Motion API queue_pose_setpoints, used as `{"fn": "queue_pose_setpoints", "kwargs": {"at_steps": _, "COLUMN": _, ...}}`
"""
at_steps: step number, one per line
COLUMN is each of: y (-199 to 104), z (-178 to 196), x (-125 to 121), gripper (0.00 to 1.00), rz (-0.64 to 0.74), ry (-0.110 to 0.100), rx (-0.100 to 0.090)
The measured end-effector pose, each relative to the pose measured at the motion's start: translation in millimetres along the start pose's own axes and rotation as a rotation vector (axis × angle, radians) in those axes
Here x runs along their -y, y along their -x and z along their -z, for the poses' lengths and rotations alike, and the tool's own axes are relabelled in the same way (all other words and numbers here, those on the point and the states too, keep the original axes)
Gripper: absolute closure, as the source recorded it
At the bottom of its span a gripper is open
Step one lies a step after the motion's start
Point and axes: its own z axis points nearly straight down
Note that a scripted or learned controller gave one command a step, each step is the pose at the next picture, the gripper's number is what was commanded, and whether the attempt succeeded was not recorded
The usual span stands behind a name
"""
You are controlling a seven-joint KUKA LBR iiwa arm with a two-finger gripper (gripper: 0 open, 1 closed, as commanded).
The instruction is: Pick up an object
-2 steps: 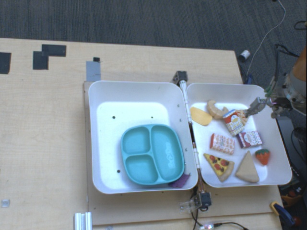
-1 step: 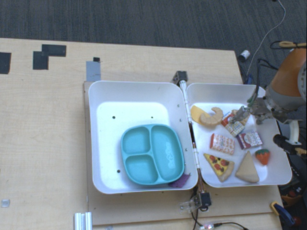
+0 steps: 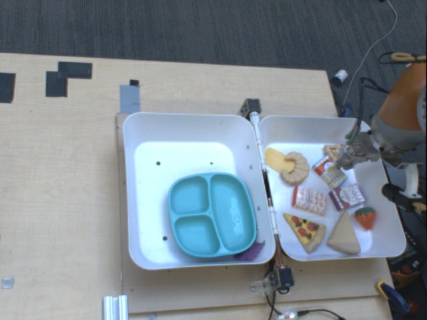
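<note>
1. Nearest the camera, a pizza slice (image 3: 305,231), a wedge (image 3: 345,235) and a strawberry (image 3: 365,217) lie loose in the right bin (image 3: 393,249); a blue tray (image 3: 212,214) sits in the left bin (image 3: 133,179).
2. Mid-bin, two packets (image 3: 311,199) (image 3: 349,195) rest flat, untouched.
3. Farther back, the gripper (image 3: 348,153) reaches low over a small packet (image 3: 331,173) near the donut (image 3: 295,167); whether it has closed cannot be told.
4. Nothing appears lifted; the pick seems not yet done.
</note>
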Motion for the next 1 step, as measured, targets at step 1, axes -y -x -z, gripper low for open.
{"fn": "queue_pose_setpoints", "kwargs": {"at_steps": 1, "y": 0.0, "z": -0.2, "x": 0.2, "gripper": 0.00, "rz": 0.000, "ry": -0.001, "rx": 0.000}}
